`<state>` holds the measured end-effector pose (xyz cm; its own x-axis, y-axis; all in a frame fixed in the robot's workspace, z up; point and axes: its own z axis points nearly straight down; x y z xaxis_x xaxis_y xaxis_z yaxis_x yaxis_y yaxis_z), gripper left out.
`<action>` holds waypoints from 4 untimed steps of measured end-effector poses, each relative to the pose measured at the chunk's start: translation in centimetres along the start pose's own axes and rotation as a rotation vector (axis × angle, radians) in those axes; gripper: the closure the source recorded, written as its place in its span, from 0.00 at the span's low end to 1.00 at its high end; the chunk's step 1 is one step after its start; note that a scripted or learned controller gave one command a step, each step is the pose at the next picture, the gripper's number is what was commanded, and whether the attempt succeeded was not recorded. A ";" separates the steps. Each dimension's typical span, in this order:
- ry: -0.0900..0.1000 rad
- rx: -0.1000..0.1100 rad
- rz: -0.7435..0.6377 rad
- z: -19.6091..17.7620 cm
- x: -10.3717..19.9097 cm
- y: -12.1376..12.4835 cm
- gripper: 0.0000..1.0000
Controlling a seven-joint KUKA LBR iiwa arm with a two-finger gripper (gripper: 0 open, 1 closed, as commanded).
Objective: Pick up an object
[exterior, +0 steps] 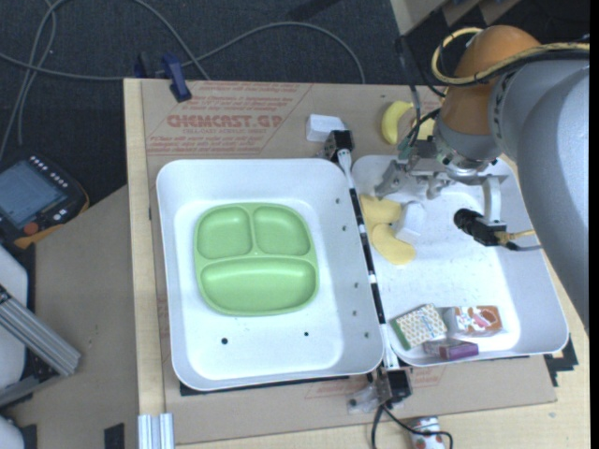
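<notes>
In the right bin [524, 297], a pale yellow banana-shaped object [386, 228] lies against the left wall. My gripper [409, 180] hangs at the bin's far end, just above and to the right of the yellow object's upper end; nothing is seen held in it. Along the near edge of the bin lie a checkered packet [418, 325], a red-and-white packet [477, 320] and a small purple item [452, 350].
The left bin [178, 251] holds a green divided plate [255, 257]. A yellow rounded thing [397, 121] sits on the bench behind the right bin, next to the arm's wrist. The grey arm covers the right bin's far right corner.
</notes>
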<state>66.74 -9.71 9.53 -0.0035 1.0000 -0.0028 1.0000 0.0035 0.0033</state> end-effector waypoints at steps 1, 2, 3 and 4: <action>0.003 0.005 0.004 1.1 -1.1 -4.4 0.00; 0.003 0.004 0.003 1.0 0.5 -5.9 0.00; 0.002 0.002 0.002 1.0 -0.5 -0.5 0.00; 0.004 0.005 0.004 1.1 0.6 -5.3 0.00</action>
<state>61.45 -9.13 8.45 0.0006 1.0000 0.0007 1.0000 -0.0006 -0.0016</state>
